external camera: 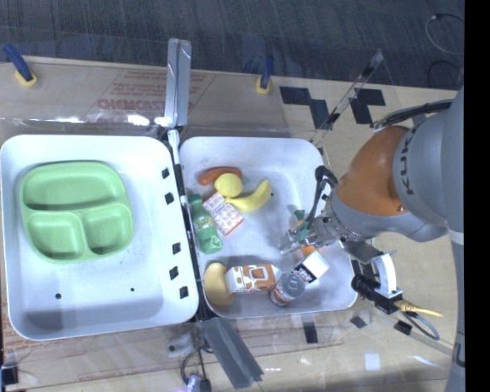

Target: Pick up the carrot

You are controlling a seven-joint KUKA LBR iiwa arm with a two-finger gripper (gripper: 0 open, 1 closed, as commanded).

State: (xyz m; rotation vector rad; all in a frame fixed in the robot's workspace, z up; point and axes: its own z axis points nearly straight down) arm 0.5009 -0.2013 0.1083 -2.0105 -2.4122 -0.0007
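**Carrot lies far from my gripper, across the right bin**

My gripper point(304, 237) sits low in the right-hand bin point(265, 147), toward its lower right, among small clutter; I cannot tell how it is set from this slant. The carrot point(219, 174) lies at the upper left of that bin, touching the yellow lemon point(228, 186) just below it, with the banana point(255, 197) beside that. To do this step well I judge I should lift clear of the clutter first, cross to the upper left, and come down over the carrot's free upper side, closing across its narrow width so the lemon is not caught.

The right bin also holds a green bottle point(204, 225) and a small printed box point(222, 215) near its left wall, a carton point(251, 278) and a can point(291, 287) along the bottom, and a yellowish round thing point(214, 282) at the lower left corner. The left bin point(90, 309) holds a green divided tray point(75, 209), nothing in its compartments. Both bins rest on the counter point(82, 88).
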